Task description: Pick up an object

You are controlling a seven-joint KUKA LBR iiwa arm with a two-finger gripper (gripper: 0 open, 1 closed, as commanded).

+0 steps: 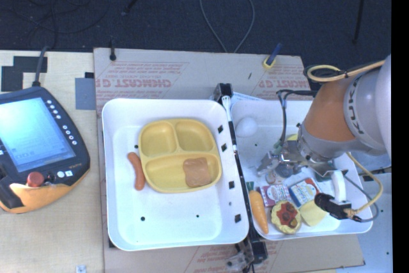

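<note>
Grey arm's claw (281,163), finger state indiscernible, hangs in the right bin (255,113); descend squarely onto one isolated item.

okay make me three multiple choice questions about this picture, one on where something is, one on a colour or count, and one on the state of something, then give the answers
1. Where is the hot dog?
A. Left bin, beside the divided plate
B. Right bin
C. On the plate

2. What colour is the divided plate?
A. Red
B. Yellow
C. Blue

3. How is the brown patty placed?
A. Held by the claw
B. On the bench
C. Lying in a plate compartment

Answers:
1 A: it lies on the left bin floor along the plate's left edge.
2 B: the plate is plainly yellow.
3 C: it lies in the plate's large lower compartment, far from the claw.
</note>
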